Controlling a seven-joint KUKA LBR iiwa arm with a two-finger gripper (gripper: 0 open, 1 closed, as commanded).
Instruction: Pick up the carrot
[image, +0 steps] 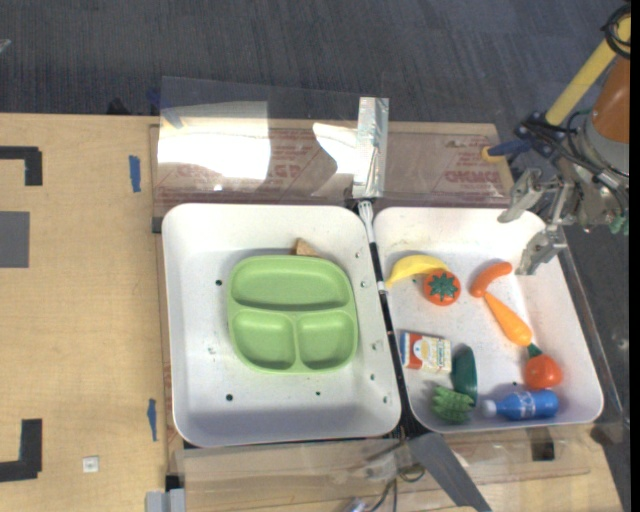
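Note:
The orange carrot (507, 316) lies slantwise in the right bin (575, 330), near its right wall, with its redder end (490, 277) pointing up-left. My gripper (533, 225) hangs over the bin's upper right corner, above and a little right of the carrot's upper end and apart from it. Its two fingers (545, 248) stand apart, open, with nothing between them.
The right bin also holds a banana (418, 267), a red fruit with a green top (441, 287), a small carton (425, 352), a dark green vegetable (464, 368), a red tomato (541, 371) and a blue bottle (522, 405). A green divided plate (293, 310) sits in the left bin (190, 330).

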